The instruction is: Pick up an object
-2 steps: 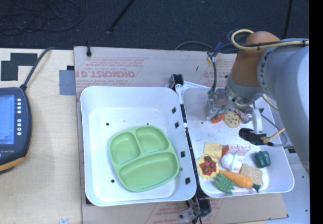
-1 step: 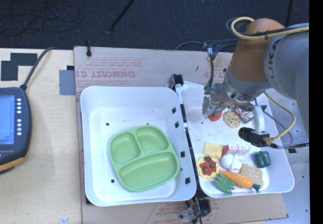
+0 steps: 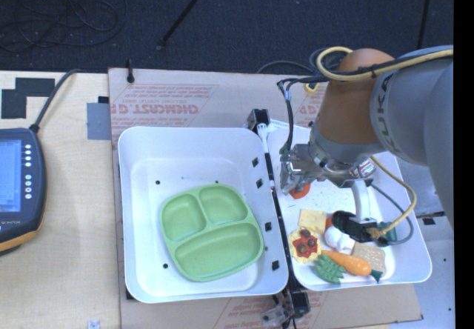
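Orange-banded arm over right bin [image 3: 415, 264] | claw [image 3: 296, 181] low at bin's left side, just above a small red-orange piece [image 3: 299, 190]; grip state cannot be told | toy food nearer: carrot [image 3: 346, 262], cheese [image 3: 312, 220] | green tray [image 3: 211, 231] in left bin [image 3: 148, 150]

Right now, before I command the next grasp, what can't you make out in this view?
- Tool: finger state unreadable, wrist and cables crowd it.
- Red item under the tool: partly covered, identity unclear.
- Right bin: upper part hidden by the arm.
- Toy food pile: pieces overlap, small ones indistinct.
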Motion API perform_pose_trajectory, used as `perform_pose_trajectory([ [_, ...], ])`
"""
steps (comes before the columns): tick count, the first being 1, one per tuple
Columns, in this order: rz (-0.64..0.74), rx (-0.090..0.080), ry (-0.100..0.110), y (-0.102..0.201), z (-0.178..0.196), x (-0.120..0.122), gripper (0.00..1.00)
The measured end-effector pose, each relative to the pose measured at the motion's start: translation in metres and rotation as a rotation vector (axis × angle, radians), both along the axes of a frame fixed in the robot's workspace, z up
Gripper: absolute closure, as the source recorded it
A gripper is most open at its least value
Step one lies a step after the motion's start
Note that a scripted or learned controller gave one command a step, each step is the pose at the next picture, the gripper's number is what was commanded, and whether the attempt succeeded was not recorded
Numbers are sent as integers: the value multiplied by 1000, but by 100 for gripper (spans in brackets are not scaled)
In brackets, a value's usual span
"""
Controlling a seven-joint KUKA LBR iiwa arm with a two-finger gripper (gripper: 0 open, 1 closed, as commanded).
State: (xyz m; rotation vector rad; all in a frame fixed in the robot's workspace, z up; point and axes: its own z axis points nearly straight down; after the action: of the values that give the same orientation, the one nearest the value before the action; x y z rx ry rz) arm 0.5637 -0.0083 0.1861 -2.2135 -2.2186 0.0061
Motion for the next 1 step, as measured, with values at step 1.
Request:
perform_pose_trajectory([
  [1,-5,-5,-7,-46,14,37,100],
])
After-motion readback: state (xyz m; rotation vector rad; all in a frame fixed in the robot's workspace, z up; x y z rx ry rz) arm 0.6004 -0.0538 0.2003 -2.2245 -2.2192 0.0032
